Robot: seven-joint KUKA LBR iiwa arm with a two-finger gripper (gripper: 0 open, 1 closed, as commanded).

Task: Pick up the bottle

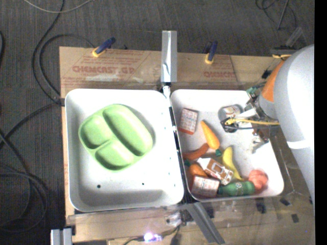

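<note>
1. Location: the bottle (237,189) lies on its side in the right bin (204,98), close against the near wall and towards the near right corner.
2. Wall hazard: with the bottle so close to the near wall, there is little clearance on that side. A descent placed slightly too near may strike the rim or wall rather than straddle the body.
3. Crowding hazard: a red fruit (259,178) touches or almost touches the bottle's right end, and a labelled packet (205,186) sits at its left end. A closure along the bottle's length would likely catch one of them.
4. Wrong-item hazard: a small box (219,170) and a banana (230,160) lie just behind the bottle. An approach that stops short of the near wall may land on these.
5. Roll hazard: the body appears rounded, so an off-centre closure may push it aside or let it slip free.
6. Hand status: the hand (258,141) hangs over the bin's right side, farther back than the bottle and apart from it. It holds nothing visible. Whether it is open or closed cannot be told.
7. Travel hazard: the hand must come towards the near wall, so the red fruit lies near its likely path.
8. Appearance: the bottle is dark green, short and stout, and appears to have a paler patch on its side. Its cap end cannot be made out.
</note>
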